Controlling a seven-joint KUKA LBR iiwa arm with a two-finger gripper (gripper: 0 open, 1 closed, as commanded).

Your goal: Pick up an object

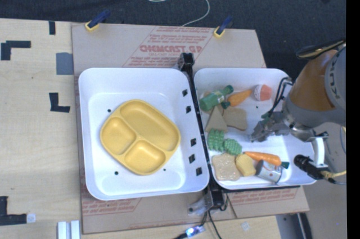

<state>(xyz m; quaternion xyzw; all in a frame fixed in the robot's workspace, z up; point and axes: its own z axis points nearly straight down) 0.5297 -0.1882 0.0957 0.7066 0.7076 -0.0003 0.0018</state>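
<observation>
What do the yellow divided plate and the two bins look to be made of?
The yellow divided plate looks like moulded plastic with a matte to satin finish: uniform colour, soft rounded compartment walls, only faint sheen. The left bin and the right bin look like thin white plastic with a smooth, slightly glossy finish, judging by the rounded corners and soft highlights along the rims. Neither can be confirmed from looks alone.

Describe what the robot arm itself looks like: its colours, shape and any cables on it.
The arm is thick and rounded, with an orange band and grey casing beside it. It narrows to a dark metal hand over the right bin. A thin black cable loops along the wrist. A black fitting with a white bracket sits lower on the arm.
</observation>
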